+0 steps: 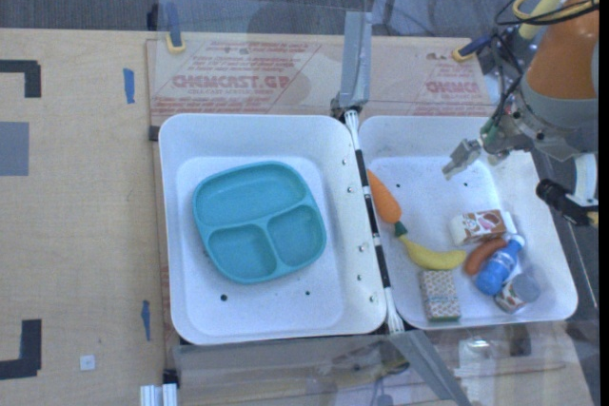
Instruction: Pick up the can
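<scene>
The can (520, 288) is small, with a grey lid and a brownish label, and sits in the front right corner of the right bin (419, 140). It touches a blue bottle (499, 269) on its left. My gripper (479, 152) hangs over the back right part of that bin, well behind the can. Its fingers are open with nothing between them.
The right bin also holds a carrot (383, 198), a banana (430, 253), a small carton (481, 225), a red sausage (483, 254) and a speckled sponge (440, 294). A teal divided plate (260, 221) lies in the left bin (181, 147). A ridge separates the bins.
</scene>
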Controlling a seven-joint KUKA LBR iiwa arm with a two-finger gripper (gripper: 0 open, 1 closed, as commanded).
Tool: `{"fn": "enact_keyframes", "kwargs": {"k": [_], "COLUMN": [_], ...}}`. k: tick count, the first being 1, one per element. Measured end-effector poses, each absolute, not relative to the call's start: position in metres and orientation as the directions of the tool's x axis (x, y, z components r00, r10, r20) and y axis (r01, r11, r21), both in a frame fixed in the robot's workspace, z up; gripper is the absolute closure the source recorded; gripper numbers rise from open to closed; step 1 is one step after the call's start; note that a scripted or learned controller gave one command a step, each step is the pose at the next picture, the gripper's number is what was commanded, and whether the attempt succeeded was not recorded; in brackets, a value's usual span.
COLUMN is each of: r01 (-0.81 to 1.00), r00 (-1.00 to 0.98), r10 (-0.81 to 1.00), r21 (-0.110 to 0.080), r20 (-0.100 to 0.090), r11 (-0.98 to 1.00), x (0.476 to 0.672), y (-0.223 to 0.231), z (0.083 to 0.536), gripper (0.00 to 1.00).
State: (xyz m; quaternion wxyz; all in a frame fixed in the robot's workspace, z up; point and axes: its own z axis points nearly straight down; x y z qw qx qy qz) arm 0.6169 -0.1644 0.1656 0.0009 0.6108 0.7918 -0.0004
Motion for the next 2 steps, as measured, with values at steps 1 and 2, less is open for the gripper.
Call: {"fn": "enact_keyframes", "kwargs": {"k": [1,2], "r01": [0.99,0.991], "r00": [-0.139,-0.136], "r10": [0.99,0.991], "r21": [-0.002,-0.002], "r20": [0.001,0.006], "r11": [0.139,0.136], "x": [0.5557,0.5567], "y": [-0.1879,-0.1878], "z": [0.0935,0.1002], "gripper": [0.0,1.0]}}
